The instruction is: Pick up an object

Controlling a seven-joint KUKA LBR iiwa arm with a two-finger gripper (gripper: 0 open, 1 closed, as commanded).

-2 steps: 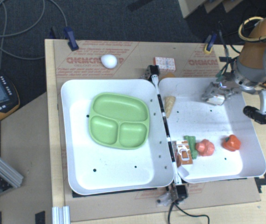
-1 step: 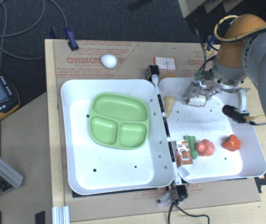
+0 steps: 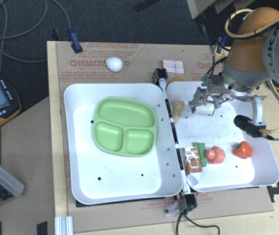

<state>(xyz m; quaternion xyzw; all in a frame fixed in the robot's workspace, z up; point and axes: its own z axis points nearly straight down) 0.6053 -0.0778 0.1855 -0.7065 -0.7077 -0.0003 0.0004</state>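
The gripper (image 3: 204, 100) hangs low over the right bin's (image 3: 264, 168) far end; whether it grips anything I cannot tell. A pale object (image 3: 206, 109), possibly a small block, lies directly beneath it.

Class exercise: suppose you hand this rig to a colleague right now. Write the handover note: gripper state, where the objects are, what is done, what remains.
Gripper: low over the upper part of the right bin; whether it is open or shut cannot be read from this view, and nothing can be seen held.
Objects in the right bin: red pepper, pink-red round item, green item, small orange-and-white packet, pale item by the upper left wall.
Left bin: green divided plate.
Bench: white egg above the left bin.
Done: no pick confirmed.
Left: grasp and lift one object.
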